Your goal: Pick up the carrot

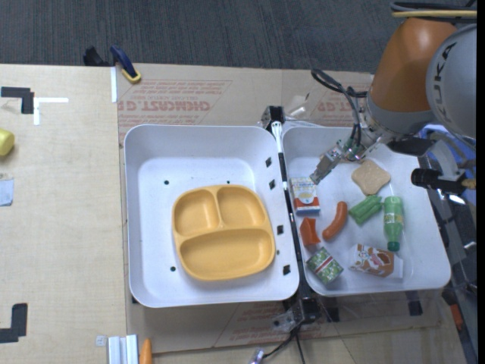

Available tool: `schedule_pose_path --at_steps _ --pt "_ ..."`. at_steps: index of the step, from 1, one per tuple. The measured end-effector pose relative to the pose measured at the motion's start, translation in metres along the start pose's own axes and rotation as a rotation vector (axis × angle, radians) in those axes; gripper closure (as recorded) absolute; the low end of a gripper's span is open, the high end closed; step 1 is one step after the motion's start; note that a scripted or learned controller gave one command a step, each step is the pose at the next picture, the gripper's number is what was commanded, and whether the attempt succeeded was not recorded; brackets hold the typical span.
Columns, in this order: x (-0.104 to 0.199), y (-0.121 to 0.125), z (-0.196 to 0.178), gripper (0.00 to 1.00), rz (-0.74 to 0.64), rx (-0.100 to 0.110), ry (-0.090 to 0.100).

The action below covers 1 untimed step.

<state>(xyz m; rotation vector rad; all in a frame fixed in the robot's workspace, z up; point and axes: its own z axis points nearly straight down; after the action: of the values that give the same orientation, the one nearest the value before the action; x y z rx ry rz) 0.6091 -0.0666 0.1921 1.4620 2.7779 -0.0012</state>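
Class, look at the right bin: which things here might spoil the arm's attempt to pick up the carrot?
1. The carrot lies against the bin's left wall, leaving little room beside it.
2. The sausage, small carton and green pack crowd it, so the gripper may grab a neighbour.

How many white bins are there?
2. The left bin holds a yellow plate; the right bin holds toy food, including the carrot.
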Motion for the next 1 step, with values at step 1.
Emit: schedule_pose_path --at_steps 1 --pt "0.0910 0.0027 0.0005 0.00 -0.087 0.001 0.002"
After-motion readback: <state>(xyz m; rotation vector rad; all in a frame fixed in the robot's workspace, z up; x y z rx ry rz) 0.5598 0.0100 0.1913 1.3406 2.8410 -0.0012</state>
